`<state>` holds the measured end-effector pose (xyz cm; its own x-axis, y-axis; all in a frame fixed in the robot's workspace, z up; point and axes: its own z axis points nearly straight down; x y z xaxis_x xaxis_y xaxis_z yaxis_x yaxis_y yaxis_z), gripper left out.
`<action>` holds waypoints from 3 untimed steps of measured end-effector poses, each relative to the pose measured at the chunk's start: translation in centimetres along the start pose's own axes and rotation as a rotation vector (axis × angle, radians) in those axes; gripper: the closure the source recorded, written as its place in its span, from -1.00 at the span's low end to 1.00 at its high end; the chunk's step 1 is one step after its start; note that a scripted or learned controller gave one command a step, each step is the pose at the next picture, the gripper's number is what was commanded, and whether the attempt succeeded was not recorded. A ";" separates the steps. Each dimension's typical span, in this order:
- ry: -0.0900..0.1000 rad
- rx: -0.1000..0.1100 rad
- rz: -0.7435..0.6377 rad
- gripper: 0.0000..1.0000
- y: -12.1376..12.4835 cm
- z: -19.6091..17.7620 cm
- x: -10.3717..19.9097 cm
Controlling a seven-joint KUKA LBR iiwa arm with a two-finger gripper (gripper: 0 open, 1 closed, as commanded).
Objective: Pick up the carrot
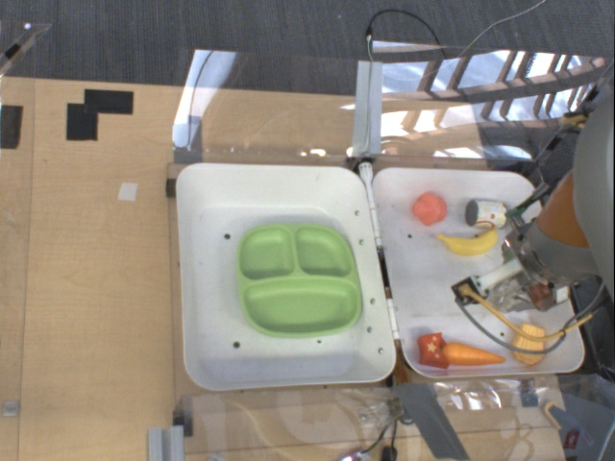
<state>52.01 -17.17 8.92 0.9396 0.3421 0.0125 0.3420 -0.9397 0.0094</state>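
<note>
The carrot (473, 356) is orange and lies flat along the front edge of the right bin (413, 286), tip pointing right. A red vegetable (432, 350) touches its left end. My gripper (530, 296) hangs over the right side of that bin, above and to the right of the carrot, clearly apart from it. Nothing of the carrot is between the fingers. The wrist and its fittings hide the fingertips.
In the right bin also lie a banana (470, 244), a red ball-like fruit (430, 207), a small white and dark cylinder (485, 212) and a yellow piece (529, 337) right of the carrot's tip. A green divided plate (298, 279) sits in the left bin (211, 257).
</note>
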 end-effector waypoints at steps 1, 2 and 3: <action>0.001 0.003 -0.097 1.00 2.3 0.0 -3.6; 0.002 0.002 -0.036 1.00 2.3 0.0 -3.6; 0.001 0.004 -0.048 1.00 2.2 -0.8 -3.3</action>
<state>49.67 -20.32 9.67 0.9220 0.3869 0.0135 0.3869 -0.9221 0.0062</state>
